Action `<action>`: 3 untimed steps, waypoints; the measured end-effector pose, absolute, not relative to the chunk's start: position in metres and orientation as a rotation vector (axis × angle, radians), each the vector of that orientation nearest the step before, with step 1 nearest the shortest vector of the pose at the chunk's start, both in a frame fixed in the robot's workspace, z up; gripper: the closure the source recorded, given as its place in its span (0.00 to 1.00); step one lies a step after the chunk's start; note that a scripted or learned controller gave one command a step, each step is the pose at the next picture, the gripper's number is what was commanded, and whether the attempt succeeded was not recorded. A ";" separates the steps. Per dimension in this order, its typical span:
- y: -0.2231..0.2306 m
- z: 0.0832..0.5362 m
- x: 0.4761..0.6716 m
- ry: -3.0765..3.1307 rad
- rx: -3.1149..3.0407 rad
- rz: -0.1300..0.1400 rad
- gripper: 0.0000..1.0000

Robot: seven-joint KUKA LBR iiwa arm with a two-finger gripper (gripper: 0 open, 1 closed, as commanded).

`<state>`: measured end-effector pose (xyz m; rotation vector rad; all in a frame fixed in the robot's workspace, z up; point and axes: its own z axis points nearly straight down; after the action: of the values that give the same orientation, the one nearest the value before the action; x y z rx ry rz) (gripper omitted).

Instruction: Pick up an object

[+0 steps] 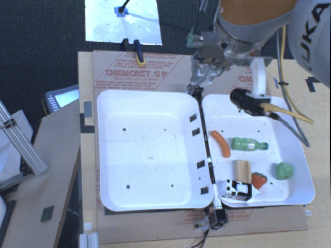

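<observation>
My gripper hangs over the back edge of the bench, at the seam between the two white bins, with nothing visibly held. In the right bin lie an orange carrot-like stick, a green bottle on its side, a tan cylinder, a small red object, a green lump and a black-and-white box at the front corner. All of these rest well in front of the gripper.
The left bin stands beside the right one on a brown board. A shiny metal sheet lies beyond the bench at the back. Clips line the divider between the bins.
</observation>
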<state>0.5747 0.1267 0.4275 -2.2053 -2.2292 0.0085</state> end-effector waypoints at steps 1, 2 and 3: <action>0.187 0.540 0.541 -2.237 -2.211 -0.022 1.00; 0.237 0.504 0.611 -2.231 -2.214 -0.006 1.00; 0.205 0.505 0.535 -2.223 -2.218 -0.001 1.00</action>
<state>0.5347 0.2054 0.5048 -2.2183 -2.2228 -0.0012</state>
